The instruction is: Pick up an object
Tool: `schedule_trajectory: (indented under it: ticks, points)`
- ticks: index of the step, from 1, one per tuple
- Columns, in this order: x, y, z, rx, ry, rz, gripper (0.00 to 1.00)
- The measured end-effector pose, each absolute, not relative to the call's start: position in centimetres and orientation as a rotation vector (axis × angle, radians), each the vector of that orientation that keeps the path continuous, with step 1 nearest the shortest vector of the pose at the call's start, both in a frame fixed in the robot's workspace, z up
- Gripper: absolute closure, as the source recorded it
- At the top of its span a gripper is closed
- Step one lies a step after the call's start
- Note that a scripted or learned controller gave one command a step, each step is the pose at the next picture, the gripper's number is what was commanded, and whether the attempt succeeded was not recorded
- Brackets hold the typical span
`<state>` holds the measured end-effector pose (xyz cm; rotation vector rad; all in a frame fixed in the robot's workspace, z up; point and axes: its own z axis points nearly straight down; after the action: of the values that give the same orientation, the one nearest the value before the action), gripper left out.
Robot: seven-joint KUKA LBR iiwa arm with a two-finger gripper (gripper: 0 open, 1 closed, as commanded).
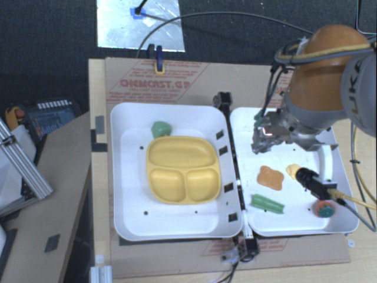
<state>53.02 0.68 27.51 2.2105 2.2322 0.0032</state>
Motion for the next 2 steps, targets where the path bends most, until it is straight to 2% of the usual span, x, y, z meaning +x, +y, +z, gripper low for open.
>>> schedule_trajectory:
  ticks: [1,2]
  points:
    - [53.4,5.5,26.5,2.212,2.233,0.002,1.00]
    - [51.6,10.7,24.8,2.212,2.234,0.002,1.00]
